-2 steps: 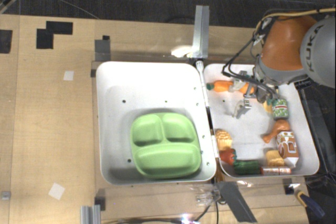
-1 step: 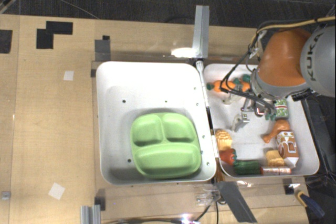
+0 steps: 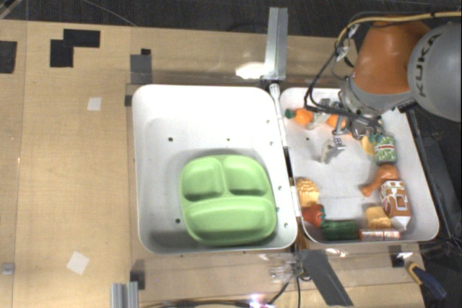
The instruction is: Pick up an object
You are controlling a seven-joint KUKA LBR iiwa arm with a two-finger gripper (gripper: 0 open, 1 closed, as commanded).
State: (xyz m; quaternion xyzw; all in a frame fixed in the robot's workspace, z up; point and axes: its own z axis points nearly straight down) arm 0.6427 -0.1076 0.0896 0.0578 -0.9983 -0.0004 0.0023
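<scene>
1. Left bin (image 3: 151, 155): shallow white moulded plastic with rounded corners, sitting well off to the left of my fingers, past the divider.

2. Right bin (image 3: 422, 216): the same smooth white shell; my fingers are hanging inside it, over its upper middle floor.

3. Divided tray (image 3: 227, 198): matte green plastic, rounded square with three recessed compartments, lying flat in the left bin, well down and left of my fingers.

4. My gripper (image 3: 333, 150): slim grey metal, pointing down at bare white floor. The fingers are sitting only slightly parted and are gripping nothing.

5. Carton (image 3: 394, 200): small brown and white box, lying below and right of my fingers, near the right wall.

6. Green packet (image 3: 385, 149): small printed block, resting level with my fingers, off to the right.

7. Dark green toy (image 3: 339, 230): smooth elongated cylinder, lying along the bottom wall, well below my fingers.

8. Drumstick-shaped toy (image 3: 380, 179): orange-brown, tapering, lying below and right of my fingers.

9. Ridged yellow-orange toy (image 3: 307, 190): lumpy, resting below and left of my fingers by the divider.

10. Red toy (image 3: 312, 213): rounded, glossy, sitting just beneath item 9.

11. Orange piece (image 3: 303, 115): small, rounded, lying above and left of my fingers, apart from them.
</scene>
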